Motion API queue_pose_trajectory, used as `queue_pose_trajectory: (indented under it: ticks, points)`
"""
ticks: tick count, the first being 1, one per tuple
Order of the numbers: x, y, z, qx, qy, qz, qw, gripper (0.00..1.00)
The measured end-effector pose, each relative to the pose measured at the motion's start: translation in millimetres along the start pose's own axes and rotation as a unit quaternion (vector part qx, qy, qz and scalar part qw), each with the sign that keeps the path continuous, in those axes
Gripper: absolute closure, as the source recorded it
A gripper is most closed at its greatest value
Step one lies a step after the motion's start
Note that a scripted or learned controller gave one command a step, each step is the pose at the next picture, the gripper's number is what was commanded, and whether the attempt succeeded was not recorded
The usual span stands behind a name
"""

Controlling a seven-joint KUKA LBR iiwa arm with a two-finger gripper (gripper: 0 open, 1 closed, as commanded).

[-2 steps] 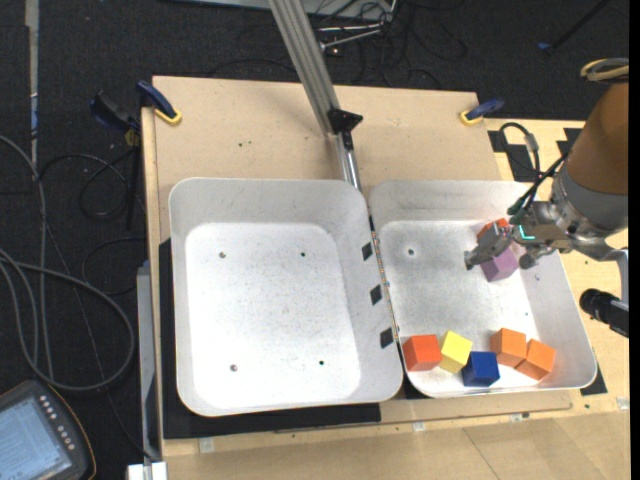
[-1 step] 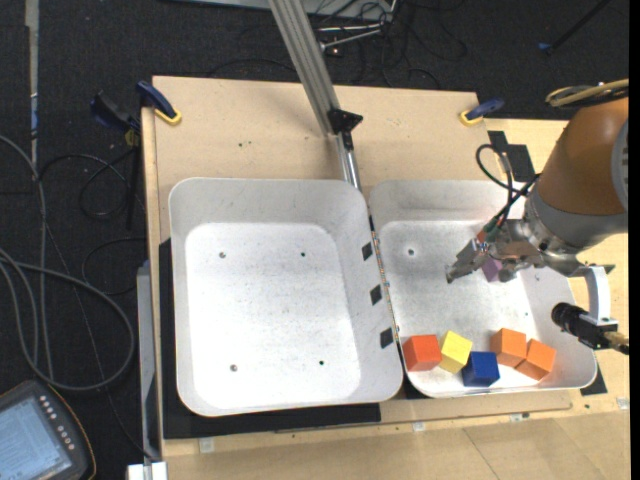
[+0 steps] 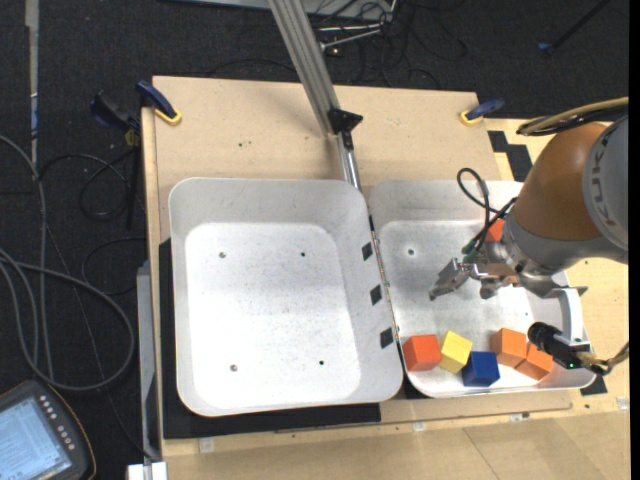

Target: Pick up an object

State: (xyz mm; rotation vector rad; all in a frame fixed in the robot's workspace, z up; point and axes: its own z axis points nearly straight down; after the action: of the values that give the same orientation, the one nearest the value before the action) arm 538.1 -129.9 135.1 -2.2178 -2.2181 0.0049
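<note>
The gripper point(image 3: 447, 281) hangs over the right bin point(image 3: 420, 230); whether it is released or clenched cannot be told. Below it, along the bin's near wall, lie an orange cube point(image 3: 422, 351), yellow cube point(image 3: 456, 350), blue cube point(image 3: 481, 368) and two orange blocks point(image 3: 524, 352).

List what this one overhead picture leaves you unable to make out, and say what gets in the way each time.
- End effector: whether it is open or shut is too small and dark to tell against the right bin.
- Orange blocks at the arm's side: their number and outlines are unclear, a black fitting partly covers them.
- Arm: cut off by the frame's right edge.
- Screen: cut off at the bottom left corner, text too small.
</note>
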Motion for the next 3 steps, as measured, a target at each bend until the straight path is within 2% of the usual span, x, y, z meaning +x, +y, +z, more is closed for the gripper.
queue_pose_trajectory:
  ticks: [1, 2, 3]
  points:
    - [0, 0, 42, -0.002, -0.001, 0.000, 1.0000, 0.00]
    - [0, 1, 30, -0.004, -0.001, 0.000, 1.0000, 1.00]
    - [-2, -2, -14, -0.006, -0.002, 0.000, 1.0000, 1.00]
